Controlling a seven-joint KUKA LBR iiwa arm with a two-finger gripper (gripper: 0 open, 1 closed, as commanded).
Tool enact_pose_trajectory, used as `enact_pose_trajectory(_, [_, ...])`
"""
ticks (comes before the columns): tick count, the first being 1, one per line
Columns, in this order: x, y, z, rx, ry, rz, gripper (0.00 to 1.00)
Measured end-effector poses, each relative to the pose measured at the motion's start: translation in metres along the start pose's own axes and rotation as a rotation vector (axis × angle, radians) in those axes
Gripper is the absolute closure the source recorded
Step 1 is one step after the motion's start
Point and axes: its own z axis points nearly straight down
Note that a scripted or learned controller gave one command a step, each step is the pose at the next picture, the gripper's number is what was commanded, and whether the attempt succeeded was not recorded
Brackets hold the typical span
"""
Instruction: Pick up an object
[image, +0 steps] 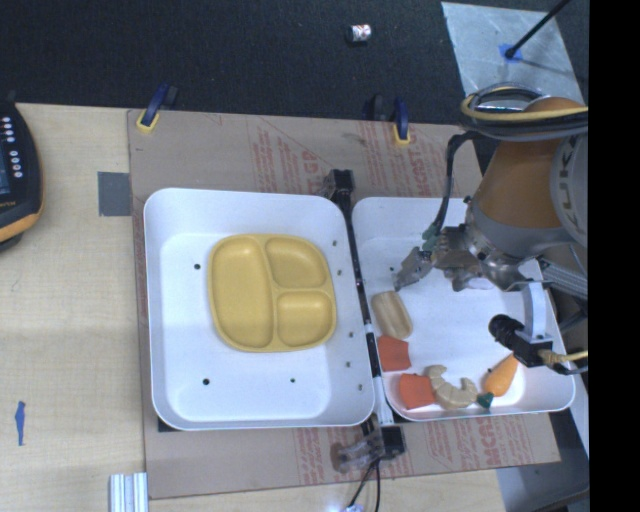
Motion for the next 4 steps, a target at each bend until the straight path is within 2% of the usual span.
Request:
enact_pose_trajectory(1, [0.003, -0.002, -0.010, 0.006, 0.002, -0.007, 1.00])
enact_pose_trajectory(2, [0.002, -0.002, -0.020, 0.007, 0.002, -0.011, 1.00])
enact_pose_trajectory(3, [0.002, -0.002, -0.020, 0.008, 0.002, -0.011, 0.00])
enact_pose_trajectory(4, [0.019, 0.106, 0.003, -0.002, 0.002, -0.009, 0.00])
